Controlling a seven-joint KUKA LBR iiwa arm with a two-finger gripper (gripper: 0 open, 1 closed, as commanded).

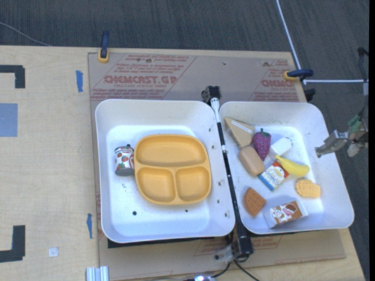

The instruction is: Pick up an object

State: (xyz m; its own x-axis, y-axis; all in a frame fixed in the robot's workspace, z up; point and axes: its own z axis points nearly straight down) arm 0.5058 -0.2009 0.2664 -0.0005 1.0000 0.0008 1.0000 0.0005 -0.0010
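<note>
1. Camera view: two shallow white bins sit side by side on a cardboard sheet; the left bin holds an orange divided tray in its middle.
2. A small can with a red label stands touching the tray's left edge, near the left bin's left wall.
3. The right bin holds the small toy foods: a tan wedge at its upper left, a purple piece just right of the wedge, and a tan block below.
4. A yellow banana lies near the bin's middle right, with a small blue and white carton touching its left end.
5. A round yellow cracker lies toward the right wall; a brown cookie and a white carton lie along the bottom edge.
6. The gripper hangs over the right bin's right rim, apart from every item; whether its jaws are apart or together I cannot tell.
</note>
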